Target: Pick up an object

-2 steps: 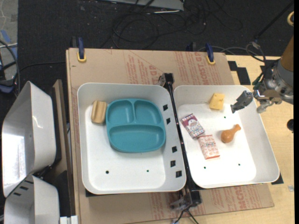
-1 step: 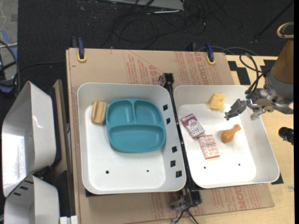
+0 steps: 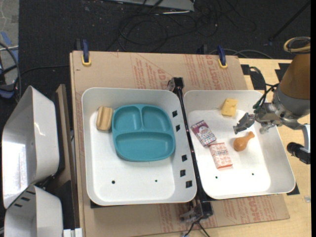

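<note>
Cardboard-topped bench (image 3: 148, 65) with 2 shallow white bins; the right white bin (image 3: 276, 179) has the action. The 2-finger gripper (image 3: 245, 124) hangs spread open, gripping nothing, just above the small orange-brown drumstick-shaped toy (image 3: 242, 142). It looks light, stiff and a bit slick, so I'd pinch the fat round end, not the skinny neck.

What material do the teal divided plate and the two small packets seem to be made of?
The teal plate looks like moulded plastic: one even colour with a soft sheen. The two packets look like printed paper or foil wrappers; which one is hard to tell.
</note>
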You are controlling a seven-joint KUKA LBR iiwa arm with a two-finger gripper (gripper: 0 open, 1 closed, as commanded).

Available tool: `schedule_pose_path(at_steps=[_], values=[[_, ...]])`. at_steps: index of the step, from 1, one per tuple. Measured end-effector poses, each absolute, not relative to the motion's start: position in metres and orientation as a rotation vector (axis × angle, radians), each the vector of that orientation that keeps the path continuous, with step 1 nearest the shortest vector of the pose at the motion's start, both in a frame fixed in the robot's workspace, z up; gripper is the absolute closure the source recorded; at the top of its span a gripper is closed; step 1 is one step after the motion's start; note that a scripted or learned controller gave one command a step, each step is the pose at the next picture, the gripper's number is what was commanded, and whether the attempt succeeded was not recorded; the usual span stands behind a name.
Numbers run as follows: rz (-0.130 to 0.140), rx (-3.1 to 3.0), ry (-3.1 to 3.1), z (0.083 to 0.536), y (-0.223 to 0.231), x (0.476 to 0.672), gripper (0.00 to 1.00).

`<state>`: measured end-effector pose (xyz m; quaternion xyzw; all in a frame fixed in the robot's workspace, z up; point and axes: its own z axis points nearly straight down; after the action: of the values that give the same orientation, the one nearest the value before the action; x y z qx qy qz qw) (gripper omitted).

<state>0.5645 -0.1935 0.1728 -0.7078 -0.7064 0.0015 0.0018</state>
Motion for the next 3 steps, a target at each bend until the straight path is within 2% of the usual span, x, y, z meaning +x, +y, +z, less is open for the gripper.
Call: schedule_pose_path(at_steps=[1,2,3], values=[[0.005,-2.22,-2.215,0.11,-0.196,0.558,0.0],[-0.007,-2.227,-2.225,0.128,-0.196,0.563,1.0],[-0.003,-2.225,-2.225,0.171,-0.2,0.561,1.0]])
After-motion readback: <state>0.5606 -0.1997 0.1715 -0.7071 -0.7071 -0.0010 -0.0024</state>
